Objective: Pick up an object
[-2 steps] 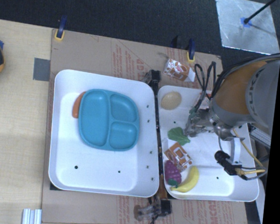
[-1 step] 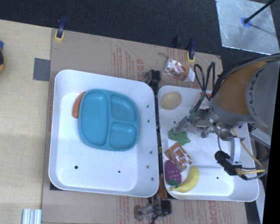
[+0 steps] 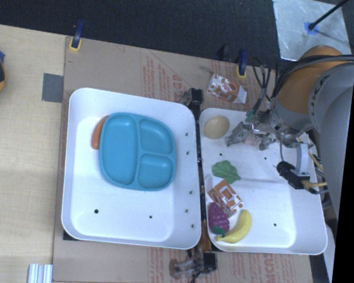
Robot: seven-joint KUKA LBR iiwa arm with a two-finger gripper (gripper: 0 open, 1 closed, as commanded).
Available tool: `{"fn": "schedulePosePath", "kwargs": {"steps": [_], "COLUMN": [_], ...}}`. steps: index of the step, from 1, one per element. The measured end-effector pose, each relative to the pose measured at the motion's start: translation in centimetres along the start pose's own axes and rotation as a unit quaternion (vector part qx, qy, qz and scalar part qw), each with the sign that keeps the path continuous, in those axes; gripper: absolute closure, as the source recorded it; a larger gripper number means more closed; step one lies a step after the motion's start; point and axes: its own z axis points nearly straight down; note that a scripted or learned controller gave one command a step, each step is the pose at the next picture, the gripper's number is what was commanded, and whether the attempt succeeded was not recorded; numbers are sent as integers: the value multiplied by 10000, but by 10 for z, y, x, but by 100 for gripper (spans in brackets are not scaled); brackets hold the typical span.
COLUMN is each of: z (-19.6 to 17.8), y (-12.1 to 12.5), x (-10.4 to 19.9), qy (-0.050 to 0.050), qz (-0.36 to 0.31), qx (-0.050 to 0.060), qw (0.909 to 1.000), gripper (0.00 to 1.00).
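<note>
My gripper (image 3: 251, 140) hangs over the far end of the right bin (image 3: 295, 221), its two fingers spread open with only bare white floor between them. A beige round bun (image 3: 216, 127) lies just to its left, apart from the fingers. Nearer the front along the bin's left side are a green leaf (image 3: 226, 170), an orange-and-white waffle piece (image 3: 226, 196), purple grapes (image 3: 218, 217) and a yellow banana (image 3: 238, 228). The grey arm with its orange band (image 3: 312, 70) comes in from the upper right.
The left bin (image 3: 123, 227) holds a blue divided plate (image 3: 139, 151) with an orange sausage (image 3: 96, 133) peeking out at its left edge. A snack packet (image 3: 226, 88) lies on the cardboard behind the bins. Cables run beside the gripper at the right bin's far right.
</note>
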Motion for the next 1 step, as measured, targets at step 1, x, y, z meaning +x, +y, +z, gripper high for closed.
{"fn": "schedulePosePath", "kwargs": {"steps": [1], "z": [-102], "y": [1], "x": [46], "qy": [3], "qz": [-6], "qx": [-16], "qw": [10000], "gripper": [0]}}
